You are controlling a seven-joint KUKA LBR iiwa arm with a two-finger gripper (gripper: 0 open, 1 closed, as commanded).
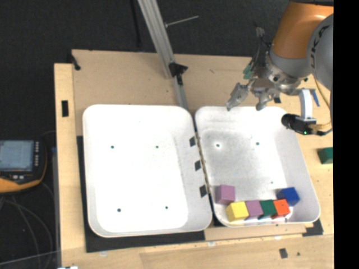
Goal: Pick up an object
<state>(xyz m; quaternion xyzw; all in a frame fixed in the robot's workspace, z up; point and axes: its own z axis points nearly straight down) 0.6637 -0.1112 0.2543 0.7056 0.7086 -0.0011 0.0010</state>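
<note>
Your blocks sat bunched in the near corner of the right bin (291, 150), along its front wall. A purple block (225, 193) stood a little apart from the others, farther into the bin. Just in front of it was a yellow block (237, 210), and to the right of that ran a row: a second purple block (254, 208), a green block (267, 208) and an orange block (280, 207), each touching or nearly touching its neighbour. A blue block (289, 195) sat just behind the orange one, near the right wall. Something pale lay under the front of the row, but it was too small for you to make out.

The claw (249, 99) hung well apart from all of them, over the far rim of the same bin. Its two fingers were spread with a clear gap between them, and nothing was held there. One fingertip (232, 102) pointed down toward the far left corner of the bin. Above it you could see the grey wrist and the orange band (297, 24) of the arm coming in from the right.

The left bin (140, 167) lay beside the right one, their walls touching along the middle. Both rested on the tabletop (123, 77). A slanted metal rail (157, 29) crossed the far side.
</note>
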